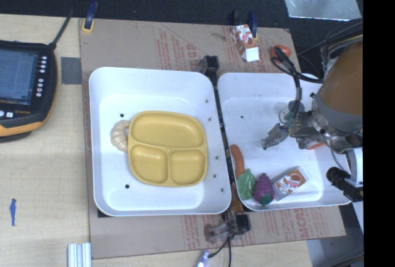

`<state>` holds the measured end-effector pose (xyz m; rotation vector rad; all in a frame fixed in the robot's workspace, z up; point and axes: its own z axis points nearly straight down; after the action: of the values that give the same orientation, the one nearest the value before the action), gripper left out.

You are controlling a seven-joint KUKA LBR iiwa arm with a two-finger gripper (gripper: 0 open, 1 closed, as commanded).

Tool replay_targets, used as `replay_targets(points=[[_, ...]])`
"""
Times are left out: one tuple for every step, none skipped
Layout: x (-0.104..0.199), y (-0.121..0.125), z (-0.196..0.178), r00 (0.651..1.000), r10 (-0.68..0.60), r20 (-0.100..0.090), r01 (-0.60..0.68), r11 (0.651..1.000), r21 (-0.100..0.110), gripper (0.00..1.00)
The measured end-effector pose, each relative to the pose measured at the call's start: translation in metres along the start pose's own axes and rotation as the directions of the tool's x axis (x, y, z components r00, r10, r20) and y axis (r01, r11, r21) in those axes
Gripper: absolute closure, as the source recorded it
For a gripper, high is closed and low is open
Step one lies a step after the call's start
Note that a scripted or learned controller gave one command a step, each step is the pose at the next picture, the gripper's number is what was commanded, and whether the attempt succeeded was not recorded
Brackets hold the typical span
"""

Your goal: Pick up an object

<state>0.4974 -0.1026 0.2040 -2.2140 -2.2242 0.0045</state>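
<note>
Two shallow white bins sit side by side on the surface. A yellow divided tray [167, 148] fills much of the left bin [106, 90], with a pale ridged object [119, 134] tucked against the tray's left edge. Over the right bin [259, 96], the arm's gripper [273, 138] hangs with its fingers spread apart and nothing between them, above bare bin floor. Along that bin's near edge lie an orange carrot-like piece [237, 160], a green item [246, 184], a purple grape bunch [263, 188] and a small printed carton [289, 183], all close together and apart from the gripper. Another small carton [245, 41] stands on the cardboard behind the bins.
</note>
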Motion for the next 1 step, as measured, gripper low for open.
replay_targets(points=[[-0.0464,0.0823,-0.0128,1.000,0.001,0.001,-0.001,1.000,-0.002,0.00]])
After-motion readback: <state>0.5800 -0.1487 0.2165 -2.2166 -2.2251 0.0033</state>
